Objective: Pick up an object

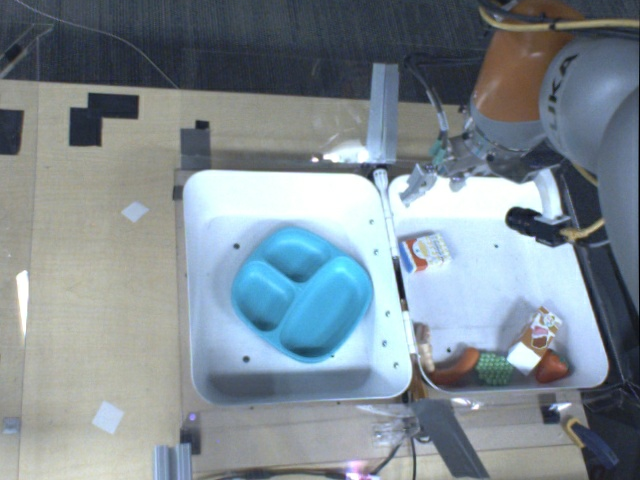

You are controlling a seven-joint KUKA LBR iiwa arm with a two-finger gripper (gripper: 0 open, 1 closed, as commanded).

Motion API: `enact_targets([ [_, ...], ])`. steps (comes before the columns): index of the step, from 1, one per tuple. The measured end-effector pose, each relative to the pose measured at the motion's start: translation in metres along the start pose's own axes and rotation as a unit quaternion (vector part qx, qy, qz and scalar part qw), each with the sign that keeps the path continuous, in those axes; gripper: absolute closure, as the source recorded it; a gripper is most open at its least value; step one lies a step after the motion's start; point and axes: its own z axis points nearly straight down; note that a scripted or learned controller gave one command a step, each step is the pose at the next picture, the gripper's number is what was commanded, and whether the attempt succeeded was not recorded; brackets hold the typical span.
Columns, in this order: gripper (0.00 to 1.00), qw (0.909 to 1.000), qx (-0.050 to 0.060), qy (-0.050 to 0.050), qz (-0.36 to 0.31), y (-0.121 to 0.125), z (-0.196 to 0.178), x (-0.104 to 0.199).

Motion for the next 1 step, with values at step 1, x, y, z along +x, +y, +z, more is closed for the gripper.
enact_targets([
  [1,0.0,0.9878,0.0,0.001,-0.156,-0.0331,0.0005,0.0605],
])
